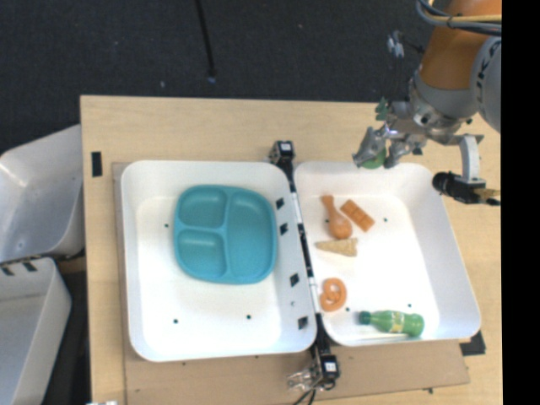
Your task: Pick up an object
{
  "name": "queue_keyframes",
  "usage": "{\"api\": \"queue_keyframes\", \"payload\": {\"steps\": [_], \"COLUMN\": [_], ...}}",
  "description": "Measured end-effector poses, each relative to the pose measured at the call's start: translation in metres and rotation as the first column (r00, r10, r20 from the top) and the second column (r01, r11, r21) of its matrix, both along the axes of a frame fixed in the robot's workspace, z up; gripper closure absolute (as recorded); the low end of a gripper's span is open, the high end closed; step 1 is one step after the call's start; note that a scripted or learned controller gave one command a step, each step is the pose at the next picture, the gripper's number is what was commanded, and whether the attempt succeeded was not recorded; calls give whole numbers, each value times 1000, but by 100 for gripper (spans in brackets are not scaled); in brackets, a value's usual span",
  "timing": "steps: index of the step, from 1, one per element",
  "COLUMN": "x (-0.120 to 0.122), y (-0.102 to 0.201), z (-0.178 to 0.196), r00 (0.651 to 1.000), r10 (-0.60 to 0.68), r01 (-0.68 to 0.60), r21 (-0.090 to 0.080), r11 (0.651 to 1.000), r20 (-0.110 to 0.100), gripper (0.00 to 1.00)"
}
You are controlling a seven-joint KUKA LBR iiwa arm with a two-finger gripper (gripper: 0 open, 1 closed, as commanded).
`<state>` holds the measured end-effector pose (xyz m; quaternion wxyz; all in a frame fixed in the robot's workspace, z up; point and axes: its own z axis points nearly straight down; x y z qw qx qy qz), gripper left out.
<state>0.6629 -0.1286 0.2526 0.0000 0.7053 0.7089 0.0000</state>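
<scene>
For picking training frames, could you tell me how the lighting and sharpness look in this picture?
Camera view: even, soft light, with faint shadows under the teal tray and green bottle; the white bins look bright but keep their edges; the whole image is slightly soft, and the gripper is too blurry for detail.

No readable text, labels, brands or numbers anywhere. Green bottle (391,321) in right bin (439,226) too small and blurred to read any label. Blue tray (225,233) in left bin (152,310) plain, unmarked.
</scene>
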Motion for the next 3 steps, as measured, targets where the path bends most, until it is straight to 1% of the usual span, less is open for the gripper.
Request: {"api": "queue_keyframes", "payload": {"steps": [1, 2, 3], "x": [8, 5, 12], "y": [47, 89, 139], "z": [0, -8, -6], "r00": [1000, 1000, 1000], "r10": [0, -1, 1], "r01": [0, 1, -1], "r21": [-1, -1, 1], "r11": [1000, 1000, 1000], "r20": [2, 0, 2], "gripper": [100, 100, 100]}}
